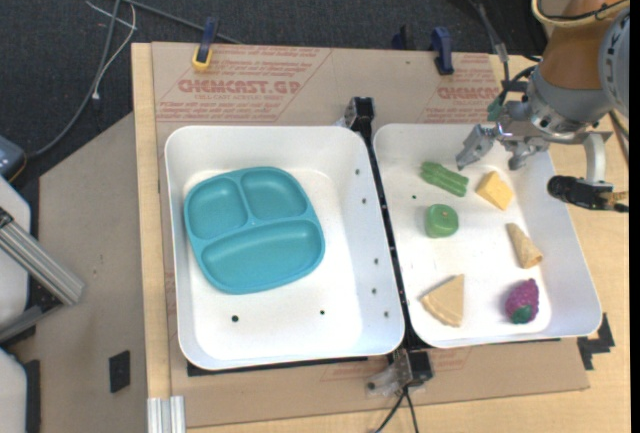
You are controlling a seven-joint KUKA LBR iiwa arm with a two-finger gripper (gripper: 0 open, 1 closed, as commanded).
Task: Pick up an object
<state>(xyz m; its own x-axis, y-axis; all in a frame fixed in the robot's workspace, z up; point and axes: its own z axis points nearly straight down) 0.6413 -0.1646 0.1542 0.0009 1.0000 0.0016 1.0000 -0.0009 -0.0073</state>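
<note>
From my remote station, the fixed overhead camera shows the grey arm [580, 51] reaching in from the right, its gripper [497, 149] poised with fingers spread apart and nothing between them, over the far part of the right bin [570, 261]. Just below the fingertips lie a green pod-shaped piece [443, 178] and a pale yellow cheese wedge [494, 190], side by side at the bin's far end. Toward the middle sits a round green piece [441, 220]; to its right, a tan cone [524, 246]. Near the front edge I see a tan triangular slice [445, 300] and a purple grape cluster [521, 300]. The left bin [190, 151] holds a teal divided plate [254, 227], lying flat.
</note>
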